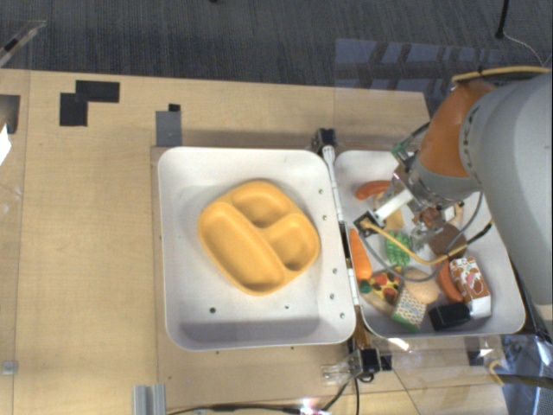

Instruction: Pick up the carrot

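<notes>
Down in the right-hand shallow white bin [510, 314] we see the grey arm's jaws [413, 223] hanging among cluttered small items; whether they are open or closed we cannot tell (cables and clutter hide the tips). To the left of the jaws and a little nearer the camera, the slim orange carrot [359, 255] lies against that bin's left wall. Farther left, the left white bin [177, 258] on the wooden tabletop [78, 258] carries a yellow three-compartment plastic tray [257, 234].
</notes>
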Available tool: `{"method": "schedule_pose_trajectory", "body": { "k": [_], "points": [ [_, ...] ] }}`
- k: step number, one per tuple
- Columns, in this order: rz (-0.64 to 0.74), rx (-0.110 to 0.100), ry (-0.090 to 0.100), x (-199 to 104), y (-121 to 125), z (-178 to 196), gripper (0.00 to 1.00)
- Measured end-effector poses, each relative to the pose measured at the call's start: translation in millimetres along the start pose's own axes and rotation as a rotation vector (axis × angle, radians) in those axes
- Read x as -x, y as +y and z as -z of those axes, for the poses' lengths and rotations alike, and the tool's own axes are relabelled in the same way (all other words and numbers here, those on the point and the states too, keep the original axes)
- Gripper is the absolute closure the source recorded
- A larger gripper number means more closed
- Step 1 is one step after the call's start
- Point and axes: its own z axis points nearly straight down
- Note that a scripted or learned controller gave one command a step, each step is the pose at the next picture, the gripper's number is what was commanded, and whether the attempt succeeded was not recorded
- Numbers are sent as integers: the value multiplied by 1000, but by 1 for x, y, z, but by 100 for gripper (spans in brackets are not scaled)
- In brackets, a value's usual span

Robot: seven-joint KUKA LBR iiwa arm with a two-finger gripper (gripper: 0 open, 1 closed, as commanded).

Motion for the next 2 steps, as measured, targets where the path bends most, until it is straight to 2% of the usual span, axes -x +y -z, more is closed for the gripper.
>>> {"method": "schedule_pose_trajectory", "body": {
  "k": [1,2],
  "points": [
    [-139,-2,5,2,-80,102,0],
    [9,-8,-11,52,-142,96,0]
  ]
}}
